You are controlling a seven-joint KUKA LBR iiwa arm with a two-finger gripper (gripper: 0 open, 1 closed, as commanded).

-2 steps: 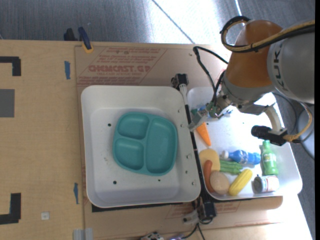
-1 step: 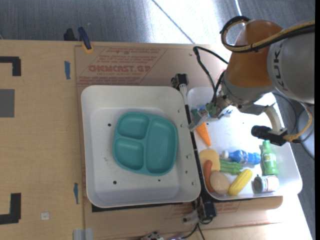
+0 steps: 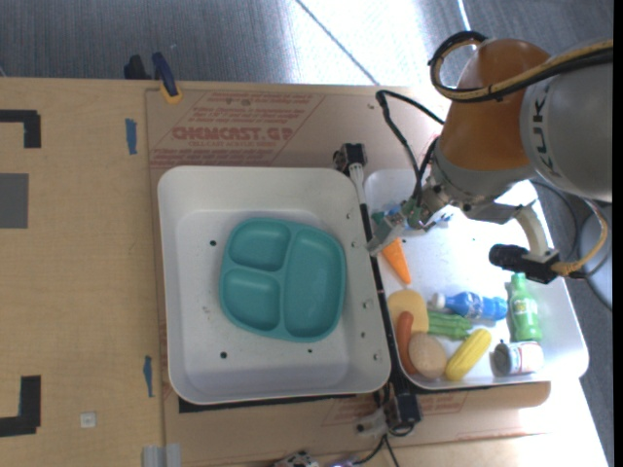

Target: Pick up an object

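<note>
Carrot (image 3: pixel 394 262) just below claw (image 3: pixel 407 218).

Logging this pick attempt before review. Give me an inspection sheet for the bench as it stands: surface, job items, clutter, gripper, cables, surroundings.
Surface: tan bench bearing the left bin and the right bin side by side.
Job's things: right bin holds a toy carrot, corn cob, blue bottle, green bottle, potato and a white jar, crowded at the near end.
Clutter: teal divided plate in the left bin.
Gripper: gripper low over the right bin's far left corner, above the carrot; jaws' state unclear.
Cables: black cable looping along the arm.
Surroundings: grey carpet beyond the bench.
</note>
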